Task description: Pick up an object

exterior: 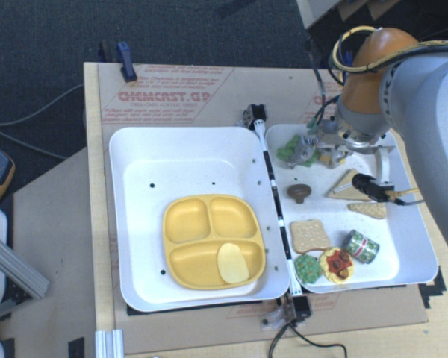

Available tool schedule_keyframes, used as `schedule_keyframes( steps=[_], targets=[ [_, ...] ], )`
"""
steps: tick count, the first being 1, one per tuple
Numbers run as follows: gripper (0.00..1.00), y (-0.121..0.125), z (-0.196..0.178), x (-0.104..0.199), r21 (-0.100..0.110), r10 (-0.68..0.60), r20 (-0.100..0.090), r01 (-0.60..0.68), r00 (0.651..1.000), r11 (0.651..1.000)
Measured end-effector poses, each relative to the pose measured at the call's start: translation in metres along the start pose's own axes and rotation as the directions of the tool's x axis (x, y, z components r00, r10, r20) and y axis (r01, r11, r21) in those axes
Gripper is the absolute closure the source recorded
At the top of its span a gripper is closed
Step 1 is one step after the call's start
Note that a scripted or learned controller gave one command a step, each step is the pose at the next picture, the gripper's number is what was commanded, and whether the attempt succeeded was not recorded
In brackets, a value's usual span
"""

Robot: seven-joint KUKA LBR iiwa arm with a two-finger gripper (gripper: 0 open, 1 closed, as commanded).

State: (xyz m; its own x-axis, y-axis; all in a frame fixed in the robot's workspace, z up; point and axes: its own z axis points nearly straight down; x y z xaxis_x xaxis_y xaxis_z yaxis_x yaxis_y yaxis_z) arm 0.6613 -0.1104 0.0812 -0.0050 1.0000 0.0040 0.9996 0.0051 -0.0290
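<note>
From my remote seat the main worry was a miss at the bin's corner: the fingers (313, 152) hung low at about 11 o'clock in the right bin (425, 263), just beside a green leafy piece (289, 153) that lay close to the wall. I judged a closing there could nudge the piece against the rim or catch the wall instead. Whether the fingers stood apart or together I could not tell, and I saw nothing clearly between them. The leafy piece looked soft and uneven, so it might also slip out on the lift. The same bin held a brown mushroom-like piece (299, 193) near 9 o'clock, a pale wedge (345, 186) and a cracker (367, 209) near the centre, a slice of toast (309, 235) at 7 o'clock, and along the 6 o'clock edge a broccoli floret (308, 268), a red and yellow round (337, 265) and a green can (361, 246). The left bin (134, 162) carried a yellow divided plate (187, 222) with a pale oval (232, 263) in its 6 o'clock compartment
</note>
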Motion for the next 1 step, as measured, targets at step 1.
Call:
schedule_keyframes(
  steps=[1],
  targets=[
    [0.0, 0.0, -0.0012, 0.0026, -0.005, 0.004, 0.008, -0.004, 1.0, 1.0]
  ],
)
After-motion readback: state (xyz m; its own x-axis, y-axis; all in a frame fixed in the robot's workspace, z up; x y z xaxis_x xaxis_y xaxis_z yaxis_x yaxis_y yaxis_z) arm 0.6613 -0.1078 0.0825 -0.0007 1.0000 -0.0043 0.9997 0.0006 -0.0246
